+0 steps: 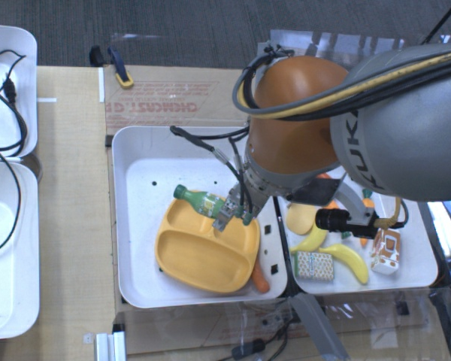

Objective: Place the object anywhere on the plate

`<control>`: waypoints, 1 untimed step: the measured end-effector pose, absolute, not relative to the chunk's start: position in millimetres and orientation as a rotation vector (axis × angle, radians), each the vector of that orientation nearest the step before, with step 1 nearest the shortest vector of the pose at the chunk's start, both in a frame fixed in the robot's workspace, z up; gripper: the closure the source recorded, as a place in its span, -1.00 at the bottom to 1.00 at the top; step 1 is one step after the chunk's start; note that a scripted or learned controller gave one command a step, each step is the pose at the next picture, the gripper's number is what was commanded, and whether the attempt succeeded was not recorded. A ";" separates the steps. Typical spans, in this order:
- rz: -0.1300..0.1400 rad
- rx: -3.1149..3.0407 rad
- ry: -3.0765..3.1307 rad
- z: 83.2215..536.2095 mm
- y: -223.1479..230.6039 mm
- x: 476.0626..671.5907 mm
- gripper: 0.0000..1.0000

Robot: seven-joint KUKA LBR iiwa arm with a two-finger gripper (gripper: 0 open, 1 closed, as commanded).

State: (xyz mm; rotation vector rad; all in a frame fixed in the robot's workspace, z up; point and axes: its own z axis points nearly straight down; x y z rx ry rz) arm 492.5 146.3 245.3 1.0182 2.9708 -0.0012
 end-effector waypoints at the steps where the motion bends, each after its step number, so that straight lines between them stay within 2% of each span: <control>1: -0.003 0.888 3.014 210.9 170.5 533.5 1.00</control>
